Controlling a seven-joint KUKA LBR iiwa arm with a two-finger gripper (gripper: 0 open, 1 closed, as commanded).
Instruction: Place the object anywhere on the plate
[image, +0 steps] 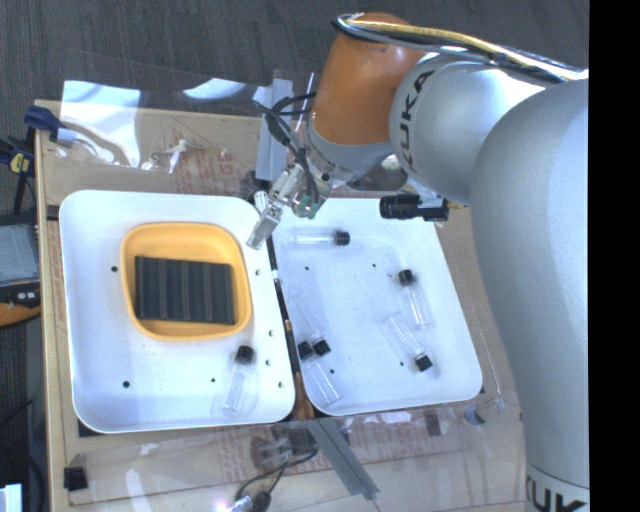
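the tool (268, 215), its grip state impossible to tell, hovers off the yellow rectangular plate (185, 243), so a release here could miss it.

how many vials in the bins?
5 vials: one in left bin below the plate; right bin has one at top, two at right, one lower left. Second cap there hints a sixth.
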